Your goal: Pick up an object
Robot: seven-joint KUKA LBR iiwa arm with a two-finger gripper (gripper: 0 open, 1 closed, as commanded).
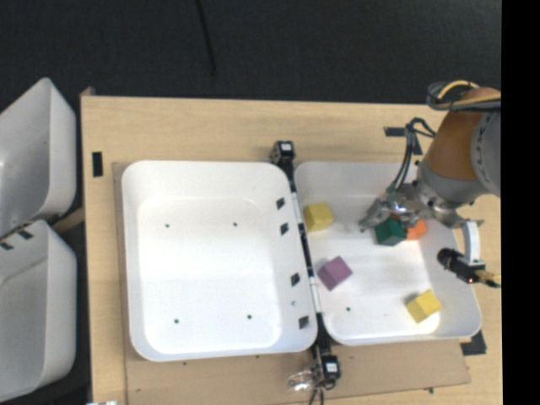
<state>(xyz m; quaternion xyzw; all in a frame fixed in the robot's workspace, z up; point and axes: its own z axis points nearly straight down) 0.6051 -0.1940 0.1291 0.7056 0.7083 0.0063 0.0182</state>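
Note:
The right bin [456, 323] holds several small blocks. A green block [389, 234] lies near its far right side, with a small orange block [416, 231] touching its right edge. My gripper [390, 215] hangs directly over the green block's top edge and partly hides it. A yellow cube [318, 217] sits near the bin's left wall. A purple cube [335, 272] rests in the middle of the bin, and a second yellow cube [423, 305] lies at the front right.
The left bin [135, 251] stands beside the right one, and a black-clipped divider [299, 251] joins them. The grey arm with its orange band [456, 146] comes in from the right, trailing cables. White housings [29, 226] stand left of the bench.

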